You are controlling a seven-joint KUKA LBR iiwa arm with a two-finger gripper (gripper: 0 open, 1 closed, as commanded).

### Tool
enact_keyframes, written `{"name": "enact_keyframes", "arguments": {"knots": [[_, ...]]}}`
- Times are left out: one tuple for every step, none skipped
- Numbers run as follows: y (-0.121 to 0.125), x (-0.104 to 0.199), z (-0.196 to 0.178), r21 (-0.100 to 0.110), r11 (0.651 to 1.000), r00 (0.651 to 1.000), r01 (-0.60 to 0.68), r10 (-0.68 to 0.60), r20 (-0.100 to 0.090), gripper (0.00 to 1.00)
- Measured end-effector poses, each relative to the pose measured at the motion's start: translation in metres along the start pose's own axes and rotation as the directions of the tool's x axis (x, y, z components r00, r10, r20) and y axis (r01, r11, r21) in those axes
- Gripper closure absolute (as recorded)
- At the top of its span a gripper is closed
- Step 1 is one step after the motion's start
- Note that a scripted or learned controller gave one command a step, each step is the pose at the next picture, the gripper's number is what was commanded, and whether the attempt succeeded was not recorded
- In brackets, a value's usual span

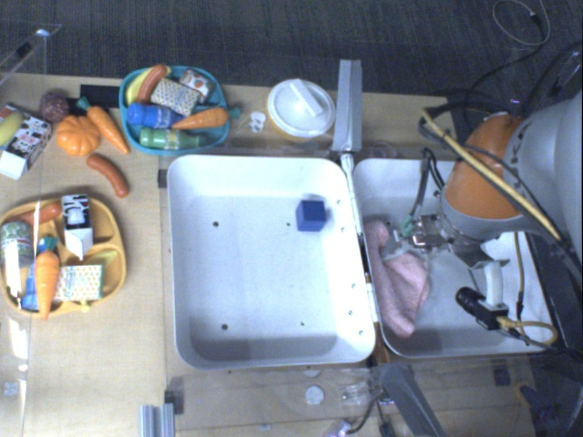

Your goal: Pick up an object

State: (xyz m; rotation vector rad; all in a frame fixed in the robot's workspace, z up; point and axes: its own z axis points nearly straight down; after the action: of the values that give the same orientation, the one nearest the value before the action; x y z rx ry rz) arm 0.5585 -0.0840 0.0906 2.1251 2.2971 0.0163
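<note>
Camera view, fixed overhead, slanted: light wooden bench [137,353] bearing two shallow white plastic bins side by side, with dark grey carpet [273,16] along the far edge.

Left white bin [228,335]: one small blue cube [311,214], lying on the floor of the bin in its far right quarter, apart from the walls.

Right white bin [401,176]: one crumpled pink cloth [401,280], lying lengthwise against the wall shared with the left bin. Grey arm with orange band [487,176] reaches down into this bin from the right. Two-finger gripper [412,239] sits low at the far end of the cloth, touching or just above it; whether it is spread, pressed together or pinching the cloth cannot be told, since the tip is small and cluttered by cables.

Bench, far edge: round blue bowl of plastic toy food [173,109]; round white lid on a yellow container [301,107], just beyond the left bin; upright grey metal post [345,107] between the bins.

Bench, left side: orange toy pumpkin [76,135], orange toy carrot [109,127], red toy sausage [108,175], yellow tray of assorted toy food [109,271].

Right margin: black cables [547,80] and a yellow hose [483,171] running along the arm.
</note>
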Motion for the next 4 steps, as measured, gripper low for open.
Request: {"name": "enact_keyframes", "arguments": {"knots": [[0.014,0.014,-0.095,0.012,0.986,0.986,-0.165,0.165,0.001,0.00],[-0.027,-0.007,-0.005,0.007,0.997,0.997,-0.077,0.077,0.000,0.00],[-0.029,-0.014,-0.001,-0.001,1.000,1.000,0.004,-0.004,-0.001,0.00],[-0.023,-0.016,-0.001,-0.002,0.992,0.992,0.123,-0.123,0.001,0.00]]}}
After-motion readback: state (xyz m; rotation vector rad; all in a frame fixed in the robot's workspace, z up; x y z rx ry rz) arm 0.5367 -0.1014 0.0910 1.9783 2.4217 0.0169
